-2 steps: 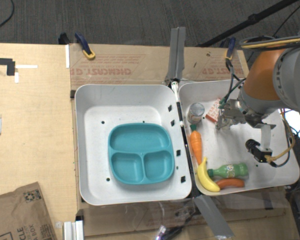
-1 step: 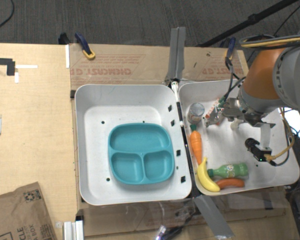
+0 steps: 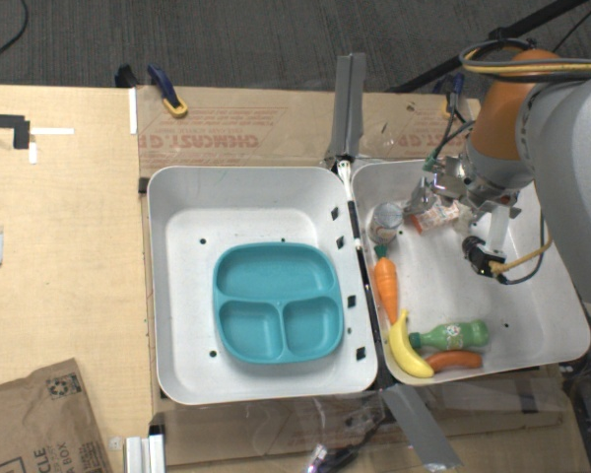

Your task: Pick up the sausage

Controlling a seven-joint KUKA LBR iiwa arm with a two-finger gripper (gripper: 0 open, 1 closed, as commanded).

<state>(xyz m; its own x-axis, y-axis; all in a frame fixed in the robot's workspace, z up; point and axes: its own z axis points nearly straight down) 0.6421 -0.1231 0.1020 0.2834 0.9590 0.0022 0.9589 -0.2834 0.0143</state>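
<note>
The sausage [image 3: 454,361], a short reddish-orange link, lies at the front of the right bin [image 3: 552,308]. It rests just in front of a green bottle [image 3: 451,336] and beside the tip of a banana [image 3: 406,349]. My gripper [image 3: 431,203] hangs over the back of the same bin, well behind the sausage and apart from it. A small pale and reddish thing [image 3: 439,219] sits right under the gripper; what it is cannot be made out.
A carrot [image 3: 386,282] lies along the right bin's left wall, with a grey round can [image 3: 384,223] behind it. The left bin [image 3: 177,264] holds a teal divided plate [image 3: 276,302]. A metal post [image 3: 349,106] rises between the bins at the back.
</note>
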